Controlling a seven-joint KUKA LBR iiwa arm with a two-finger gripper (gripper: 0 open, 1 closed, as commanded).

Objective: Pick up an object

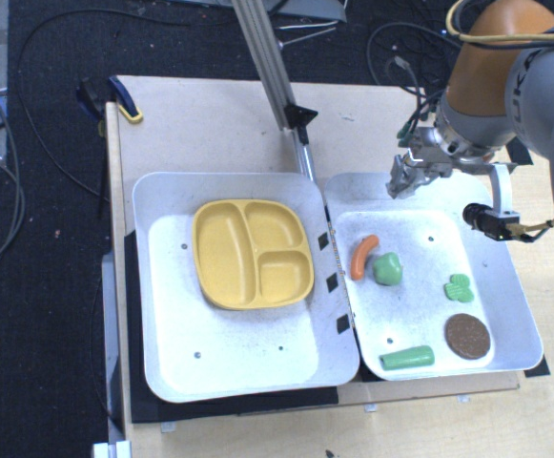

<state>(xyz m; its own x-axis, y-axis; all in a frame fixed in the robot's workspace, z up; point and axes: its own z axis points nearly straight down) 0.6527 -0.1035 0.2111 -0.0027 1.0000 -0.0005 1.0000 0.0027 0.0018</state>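
The right bin (505, 284) holds an orange carrot-like piece (362, 255), a green rounded piece (387, 271), a small green leafy piece (460, 288), a brown round disc (468, 336) and a green cylinder (407, 358). My gripper (403, 177) hangs over the far left corner of this bin, above and behind the carrot piece. Nothing shows between its fingers, and it stands apart from all the objects.
The left bin (162, 284) holds a yellow divided tray (254, 253). A slanted metal pole (267, 51) crosses the back of the bench down to the gap between the bins. Cables lie on the dark floor at left and back.
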